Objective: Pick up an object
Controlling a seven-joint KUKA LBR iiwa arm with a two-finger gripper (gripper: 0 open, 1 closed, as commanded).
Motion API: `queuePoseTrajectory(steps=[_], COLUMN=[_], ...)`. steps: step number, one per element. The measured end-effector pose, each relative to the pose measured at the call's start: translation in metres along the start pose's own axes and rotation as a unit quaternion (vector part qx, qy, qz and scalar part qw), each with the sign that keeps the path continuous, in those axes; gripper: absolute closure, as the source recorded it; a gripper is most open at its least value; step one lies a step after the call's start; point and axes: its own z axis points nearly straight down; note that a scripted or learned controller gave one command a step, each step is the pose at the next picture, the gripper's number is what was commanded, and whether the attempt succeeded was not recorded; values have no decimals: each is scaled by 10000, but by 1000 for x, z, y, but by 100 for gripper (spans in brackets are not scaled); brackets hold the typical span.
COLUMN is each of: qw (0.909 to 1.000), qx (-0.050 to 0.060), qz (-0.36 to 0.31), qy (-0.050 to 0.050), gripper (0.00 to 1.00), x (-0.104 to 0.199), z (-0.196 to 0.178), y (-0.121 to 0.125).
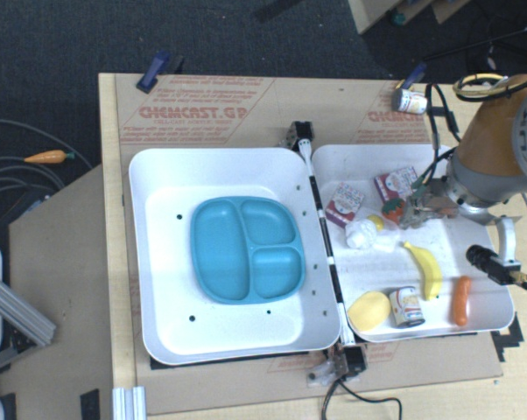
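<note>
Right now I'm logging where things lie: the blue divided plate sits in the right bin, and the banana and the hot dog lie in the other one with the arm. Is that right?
Not quite. The camera view shows the blue divided plate in the left bin, not the right. The banana and the hot dog lie in the right bin, where the arm reaches.

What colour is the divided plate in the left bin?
Light blue. The divided plate shows plainly in the camera view, lying in the left bin.
</note>
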Motion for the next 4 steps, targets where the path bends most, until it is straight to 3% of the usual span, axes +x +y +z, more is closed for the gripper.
queuePoseTrajectory(steps=[1,2,3,4], qw=[10000,10000,10000,10000], qx=[3,-8,-5,40], qz=[0,-3,-3,7], qy=[1,0,0,7], gripper=[0,100,0,0], x=[0,0,0,15], z=[0,-10,-10,22], y=[0,1,0,81])
